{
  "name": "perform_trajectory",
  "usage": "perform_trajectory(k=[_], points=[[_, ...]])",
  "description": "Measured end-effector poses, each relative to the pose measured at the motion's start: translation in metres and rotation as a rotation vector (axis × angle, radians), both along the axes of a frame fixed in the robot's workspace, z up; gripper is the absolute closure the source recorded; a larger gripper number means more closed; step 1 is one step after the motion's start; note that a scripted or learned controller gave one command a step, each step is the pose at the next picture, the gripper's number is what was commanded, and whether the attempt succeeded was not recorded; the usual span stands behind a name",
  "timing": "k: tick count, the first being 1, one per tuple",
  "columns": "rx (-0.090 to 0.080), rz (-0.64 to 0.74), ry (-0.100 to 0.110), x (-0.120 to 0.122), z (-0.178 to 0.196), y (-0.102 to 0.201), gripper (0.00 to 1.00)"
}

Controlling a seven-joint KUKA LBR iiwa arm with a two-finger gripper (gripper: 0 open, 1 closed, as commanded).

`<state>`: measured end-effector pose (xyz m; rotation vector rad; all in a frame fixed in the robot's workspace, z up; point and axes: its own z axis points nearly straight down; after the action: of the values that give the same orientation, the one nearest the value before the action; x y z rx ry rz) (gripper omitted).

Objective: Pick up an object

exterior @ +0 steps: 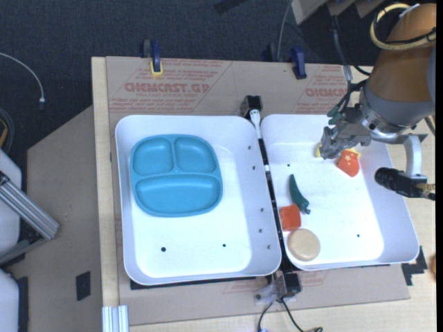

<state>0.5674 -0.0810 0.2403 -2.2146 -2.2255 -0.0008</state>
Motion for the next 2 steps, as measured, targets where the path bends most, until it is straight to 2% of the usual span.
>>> perform_trajectory(k=[2], points=[[0.0, -0.001, -0.002, -0.01, 0.011, 0.105, 1.0]])
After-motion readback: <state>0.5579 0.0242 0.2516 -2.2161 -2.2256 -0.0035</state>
